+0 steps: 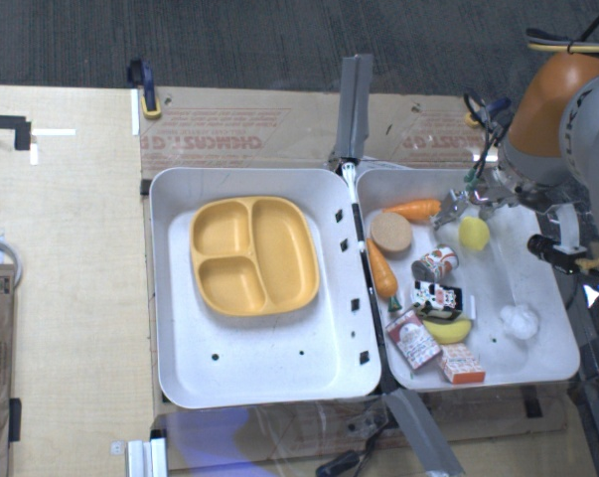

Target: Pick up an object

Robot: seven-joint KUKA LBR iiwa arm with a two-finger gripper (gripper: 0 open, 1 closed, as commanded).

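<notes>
Pale wood covers the desk, and two shallow white bins sit side by side on it, meeting along a shared middle edge. At the centre of the left bin lies a yellow divided plate and nothing else, which suggests this bin is the place for dropped-off things. The right bin holds the pile to pick from: a carrot near its far edge, a round bun beside a second carrot along its left wall, a lemon, a small can, a black-and-white carton, a banana, two small red boxes toward the near edge, and a clear crumpled scrap at the right. The arm leans in over the far right corner of that bin, and the hand hangs low between the far carrot and the lemon, just beside both; nothing is visibly gripped, and I cannot tell whether it is open or closed. Judging by its position, the lemon or the carrot looks like the target. The things crowd each other, so a neighbour could be nudged during a grab.
</notes>
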